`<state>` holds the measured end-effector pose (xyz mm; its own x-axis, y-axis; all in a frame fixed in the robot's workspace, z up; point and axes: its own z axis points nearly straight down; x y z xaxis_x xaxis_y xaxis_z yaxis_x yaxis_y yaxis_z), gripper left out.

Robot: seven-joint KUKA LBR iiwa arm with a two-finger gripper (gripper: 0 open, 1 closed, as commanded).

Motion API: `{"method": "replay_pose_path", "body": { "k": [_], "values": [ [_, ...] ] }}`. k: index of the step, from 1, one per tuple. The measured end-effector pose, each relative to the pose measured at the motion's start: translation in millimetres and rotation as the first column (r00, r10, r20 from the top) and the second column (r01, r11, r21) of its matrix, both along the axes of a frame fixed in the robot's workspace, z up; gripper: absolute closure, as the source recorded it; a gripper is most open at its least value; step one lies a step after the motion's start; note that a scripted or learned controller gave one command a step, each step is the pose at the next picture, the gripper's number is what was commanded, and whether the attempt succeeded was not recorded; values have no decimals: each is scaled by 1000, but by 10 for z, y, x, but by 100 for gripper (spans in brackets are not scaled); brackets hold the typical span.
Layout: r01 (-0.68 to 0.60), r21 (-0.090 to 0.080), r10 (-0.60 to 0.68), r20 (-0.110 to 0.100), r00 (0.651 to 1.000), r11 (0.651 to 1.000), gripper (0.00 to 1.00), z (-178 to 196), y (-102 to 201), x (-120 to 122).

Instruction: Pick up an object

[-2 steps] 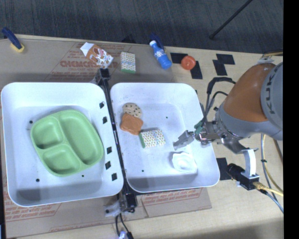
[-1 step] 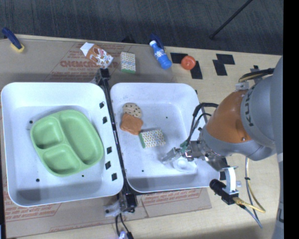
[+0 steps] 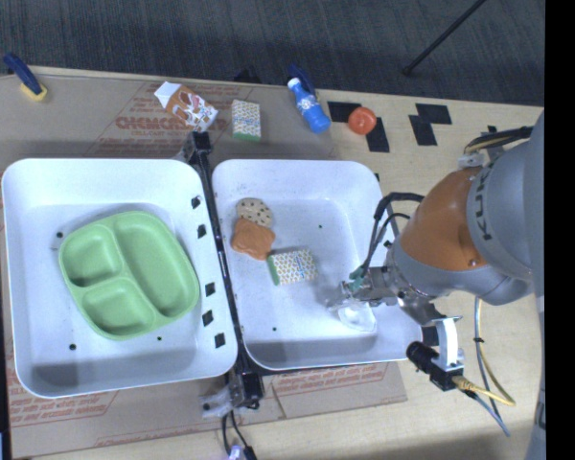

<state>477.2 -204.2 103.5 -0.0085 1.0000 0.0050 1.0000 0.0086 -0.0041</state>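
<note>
Fingers (image 3: 356,307) hang low over the right bin's (image 3: 297,175) front right corner, above a clear item (image 3: 360,318); whether they are apart or together cannot be told. Cookie (image 3: 254,210), orange piece (image 3: 252,240) and patterned block (image 3: 292,266) lie toward its left wall.

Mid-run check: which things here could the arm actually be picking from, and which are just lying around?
In play, right bin: cookie, orange piece, patterned block, with the gripper low beside them.

Lying about: green tray in the left bin; blue bottle, orange ball, small carton, snack packet behind.
</note>
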Motion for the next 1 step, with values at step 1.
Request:
{"method": "replay_pose_path", "body": {
  "k": [1],
  "values": [
    [1, -4, -1, 2, 1000, 1000, 100, 784, 1138, 70]
  ]
}}
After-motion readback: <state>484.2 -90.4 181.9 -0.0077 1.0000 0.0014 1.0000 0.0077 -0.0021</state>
